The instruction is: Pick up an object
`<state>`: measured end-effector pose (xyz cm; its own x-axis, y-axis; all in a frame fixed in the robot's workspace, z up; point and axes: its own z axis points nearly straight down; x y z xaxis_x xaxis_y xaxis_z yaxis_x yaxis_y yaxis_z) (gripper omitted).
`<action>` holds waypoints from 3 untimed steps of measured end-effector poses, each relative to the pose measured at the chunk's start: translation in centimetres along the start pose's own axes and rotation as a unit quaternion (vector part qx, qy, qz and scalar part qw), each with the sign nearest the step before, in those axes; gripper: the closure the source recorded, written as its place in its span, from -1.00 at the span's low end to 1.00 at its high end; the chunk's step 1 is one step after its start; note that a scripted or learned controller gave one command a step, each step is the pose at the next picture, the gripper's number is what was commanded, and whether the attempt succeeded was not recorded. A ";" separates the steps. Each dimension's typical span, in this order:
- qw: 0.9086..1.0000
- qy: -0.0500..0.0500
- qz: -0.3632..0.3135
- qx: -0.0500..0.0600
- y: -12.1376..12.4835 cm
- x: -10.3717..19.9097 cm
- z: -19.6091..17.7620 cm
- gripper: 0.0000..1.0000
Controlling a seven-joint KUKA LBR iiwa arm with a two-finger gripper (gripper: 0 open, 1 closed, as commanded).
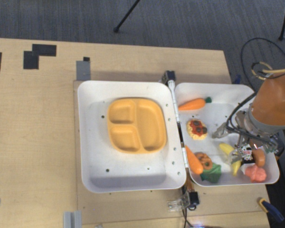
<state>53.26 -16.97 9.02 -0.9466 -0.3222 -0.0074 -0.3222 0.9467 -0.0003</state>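
Poised low over the right bin (213, 90), the arm's hand (241, 152), its finger state impossible to tell, hovers beside a yellow toy (226, 149) lying loose among play food, suggesting a descent and grasp comes next.

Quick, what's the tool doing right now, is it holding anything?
Tool: low over the right white bin, among the toy foods beside a yellow piece; open, shut or holding cannot be told.
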 end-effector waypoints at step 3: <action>0.910 0.000 -0.414 0.000 -2.6 2.6 0.1 -1.00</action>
<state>51.67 -20.28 8.90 -0.3797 -0.9251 -0.0055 -0.9251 0.3797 -0.0054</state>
